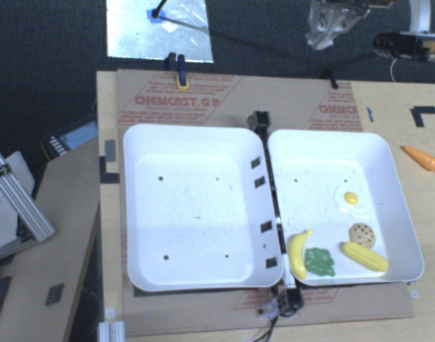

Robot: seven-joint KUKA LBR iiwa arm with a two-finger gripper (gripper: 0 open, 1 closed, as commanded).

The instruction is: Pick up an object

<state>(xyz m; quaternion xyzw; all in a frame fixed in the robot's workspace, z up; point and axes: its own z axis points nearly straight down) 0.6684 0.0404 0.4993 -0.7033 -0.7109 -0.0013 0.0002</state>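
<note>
Brown bench (pixel 303 95) carries both bins; the gripper (pixel 324 30), its state impossible to tell, should drop straight over the corn (pixel 365 256), avoiding the cookie (pixel 361 234).

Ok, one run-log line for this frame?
gripper: raised beyond bins, carrying nothing visible | right bin: fried egg, cookie, corn, banana, green leaf | carrot: on bench

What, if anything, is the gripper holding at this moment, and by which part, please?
Nothing is visibly held. The gripper hangs above the bench, away from the bins; its tip is too blurred to judge further.
</note>
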